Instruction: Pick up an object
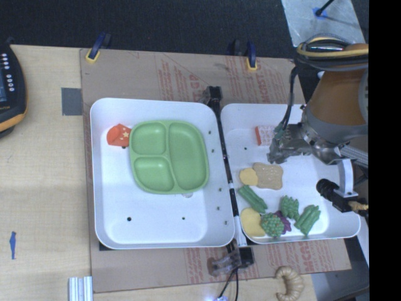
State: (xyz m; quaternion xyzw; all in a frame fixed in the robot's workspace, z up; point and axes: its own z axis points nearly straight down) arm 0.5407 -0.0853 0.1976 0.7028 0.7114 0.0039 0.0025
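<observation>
My gripper (279,150) hangs low over the upper middle of the right bin (338,232), just above a slice of toast (269,176). A red and white packet (264,134) lies just to its left. Below the toast lie a yellow round piece (248,177), a green pod (252,199), a yellow fruit (250,222), a bunch of green and purple grapes (274,224) and two green vegetables (289,205) (307,219). Nothing shows in the gripper's grasp.
The left bin (113,224) holds a green divided plate (169,155) and a red piece (118,135) at its upper left corner. The grey arm with its orange band (335,96) covers the right bin's far right side. A black controller (9,89) lies at the bench's left edge.
</observation>
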